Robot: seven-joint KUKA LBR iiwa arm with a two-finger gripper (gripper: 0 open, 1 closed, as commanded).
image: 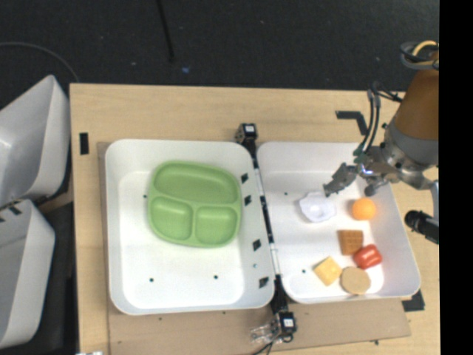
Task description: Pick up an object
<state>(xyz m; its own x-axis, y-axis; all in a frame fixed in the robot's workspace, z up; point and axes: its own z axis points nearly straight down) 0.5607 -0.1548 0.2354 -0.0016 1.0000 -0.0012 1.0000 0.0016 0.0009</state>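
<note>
Wooden bench (89, 198), two white bins (126, 272), one green tray (195, 203), six small items (354, 241)

Items I logged by finish: two shallow white plastic bins (133, 287), smooth with a soft sheen; a green three-compartment plastic tray (195, 203), matt and smooth; a pale wooden bench top (222, 109), flat and dull; an orange ball (363, 209), smooth; a glossy red rounded piece (367, 257); a matt yellow block (327, 271); a tan disc (355, 281), dull-surfaced; a glossy white cup-like piece (316, 209).
</note>
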